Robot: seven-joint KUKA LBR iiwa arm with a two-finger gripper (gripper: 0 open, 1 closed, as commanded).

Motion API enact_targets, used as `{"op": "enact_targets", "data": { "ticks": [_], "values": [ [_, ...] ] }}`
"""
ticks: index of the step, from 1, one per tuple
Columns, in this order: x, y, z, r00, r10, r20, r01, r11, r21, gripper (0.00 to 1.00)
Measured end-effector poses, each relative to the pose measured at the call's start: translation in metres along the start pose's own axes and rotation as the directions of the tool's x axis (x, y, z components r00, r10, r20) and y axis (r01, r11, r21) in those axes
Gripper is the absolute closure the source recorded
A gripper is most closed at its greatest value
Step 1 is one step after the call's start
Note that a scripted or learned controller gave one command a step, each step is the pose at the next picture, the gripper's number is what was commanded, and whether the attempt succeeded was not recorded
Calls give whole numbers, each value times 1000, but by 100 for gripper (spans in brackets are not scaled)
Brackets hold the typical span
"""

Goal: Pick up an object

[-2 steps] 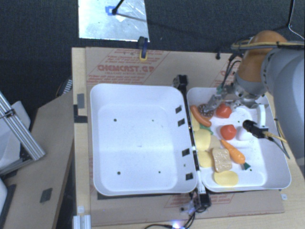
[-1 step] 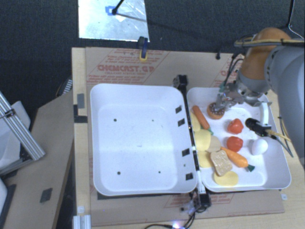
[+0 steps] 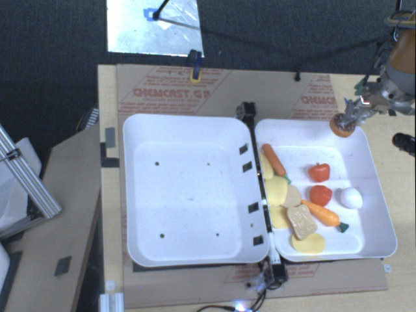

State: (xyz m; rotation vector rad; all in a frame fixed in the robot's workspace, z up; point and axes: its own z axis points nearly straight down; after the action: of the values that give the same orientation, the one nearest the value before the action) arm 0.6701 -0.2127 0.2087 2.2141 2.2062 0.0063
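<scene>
The hand [image 3: 350, 112] hangs over the far right corner of the right-hand shallow white bin [image 3: 374, 168], pinching a small round orange-brown piece [image 3: 342, 125] that shows between and just under its fingertips. So an object seems already picked and lifted clear of the rest (probably to carry it off). Below, well apart from the hand, lie a long orange carrot [image 3: 273, 160], two red tomato-like pieces [image 3: 319, 172], a white egg [image 3: 351, 197], a slice of brown bread [image 3: 301, 220] and pale yellow discs [image 3: 308, 243]. The left white bin [image 3: 188, 187] sits beside it on the desk [image 3: 65, 194].
</scene>
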Motion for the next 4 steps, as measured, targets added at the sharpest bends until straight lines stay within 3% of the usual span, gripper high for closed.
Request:
{"op": "enact_targets", "data": {
  "ticks": [1, 2, 3, 4],
  "values": [
    [63, 3, -149, 1000, -15, -6, 15, 1000, -7, 100],
    [144, -29, -60, 1000, -13, -12, 13, 1000, 19, 100],
    [179, 3, -198, 1000, -13, -8, 13, 1000, -2, 100],
    [250, 2, -329, 1000, -16, -12, 16, 1000, -5, 100]
  ]
}}
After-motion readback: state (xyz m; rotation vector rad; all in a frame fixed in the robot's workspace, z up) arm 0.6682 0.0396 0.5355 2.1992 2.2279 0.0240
